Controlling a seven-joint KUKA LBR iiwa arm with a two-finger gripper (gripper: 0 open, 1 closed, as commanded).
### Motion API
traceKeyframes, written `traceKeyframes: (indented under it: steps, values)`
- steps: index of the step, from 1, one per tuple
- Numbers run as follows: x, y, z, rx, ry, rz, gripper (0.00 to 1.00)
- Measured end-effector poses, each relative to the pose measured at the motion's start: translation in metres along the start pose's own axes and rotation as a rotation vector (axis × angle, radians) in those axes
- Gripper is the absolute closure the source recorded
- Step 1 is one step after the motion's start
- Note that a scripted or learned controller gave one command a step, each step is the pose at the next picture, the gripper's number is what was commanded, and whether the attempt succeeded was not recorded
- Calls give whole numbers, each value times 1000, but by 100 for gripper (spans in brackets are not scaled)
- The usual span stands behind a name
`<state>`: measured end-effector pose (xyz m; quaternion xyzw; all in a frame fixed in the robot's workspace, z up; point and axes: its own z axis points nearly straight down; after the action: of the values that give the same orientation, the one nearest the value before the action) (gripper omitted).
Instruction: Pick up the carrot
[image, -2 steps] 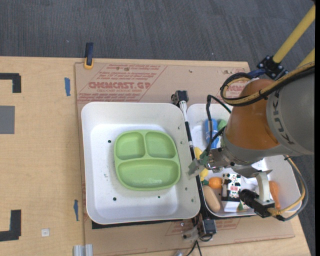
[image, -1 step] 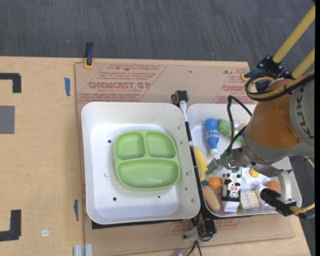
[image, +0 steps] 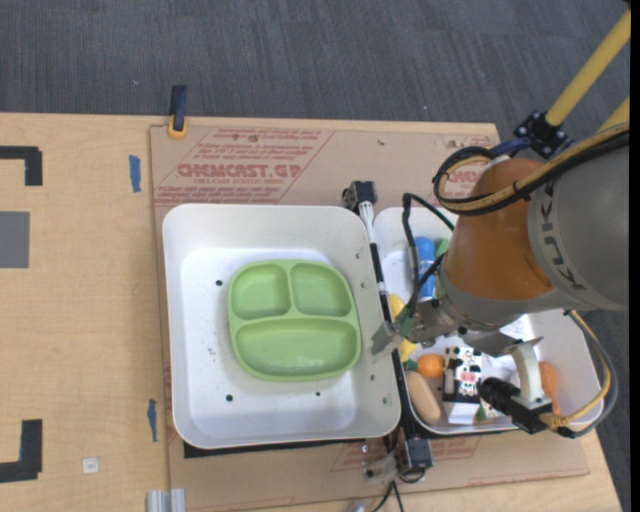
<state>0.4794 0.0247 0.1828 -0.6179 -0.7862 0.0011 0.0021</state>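
The carrot (image: 548, 381) is a small orange piece near the right wall of the right bin (image: 592, 352), partly hidden by a white object (image: 527, 366). The arm's orange and grey wrist (image: 500, 250) covers much of this bin. My gripper (image: 398, 332) is low at the bin's left side, close to the divider between the two bins and well left of the carrot. Nothing can be seen held in it.
The left bin (image: 190, 330) holds a green divided plate (image: 294, 319). In the right bin lie an orange ball (image: 430, 366), a tan oblong item (image: 427, 401), a small printed box (image: 463, 376), a blue item (image: 426, 249) and a yellow piece (image: 397, 301).
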Motion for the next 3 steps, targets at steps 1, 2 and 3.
traceKeyframes:
  steps: [1, 2, 3]
  values:
    - [-22, 37, 0, -5, -4, 252, 0]
    - [-28, -7, 0, 5, 1, 120, 0]
    - [-20, -5, 0, -1, -2, 273, 0]
